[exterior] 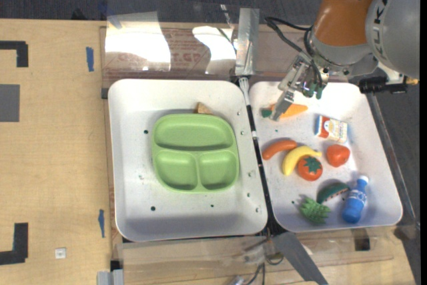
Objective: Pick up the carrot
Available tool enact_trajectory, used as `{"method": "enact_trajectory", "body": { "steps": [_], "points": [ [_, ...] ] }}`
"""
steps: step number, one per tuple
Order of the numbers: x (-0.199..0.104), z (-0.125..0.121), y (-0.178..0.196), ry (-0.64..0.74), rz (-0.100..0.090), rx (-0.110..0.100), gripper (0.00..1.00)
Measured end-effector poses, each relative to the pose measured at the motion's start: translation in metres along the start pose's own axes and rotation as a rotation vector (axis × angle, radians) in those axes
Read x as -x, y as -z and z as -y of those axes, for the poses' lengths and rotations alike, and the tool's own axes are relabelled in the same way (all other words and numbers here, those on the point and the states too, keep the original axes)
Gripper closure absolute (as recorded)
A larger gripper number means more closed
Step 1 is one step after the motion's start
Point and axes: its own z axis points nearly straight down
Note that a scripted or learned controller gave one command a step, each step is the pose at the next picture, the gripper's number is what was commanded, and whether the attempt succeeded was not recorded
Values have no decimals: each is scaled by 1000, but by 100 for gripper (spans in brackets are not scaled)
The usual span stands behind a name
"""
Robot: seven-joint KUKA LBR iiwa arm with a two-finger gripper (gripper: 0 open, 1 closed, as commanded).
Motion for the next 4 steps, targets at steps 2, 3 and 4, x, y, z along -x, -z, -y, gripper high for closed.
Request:
{"method": "enact_trajectory", "body": {
  "steps": [2,3,4],
  "points": [
    [-95,126,-95,-513,3,2,0],
    [-92,124,-83,-512,13,7,100],
    [-73,144,57,-879,0,-3,100]
  ]
}}
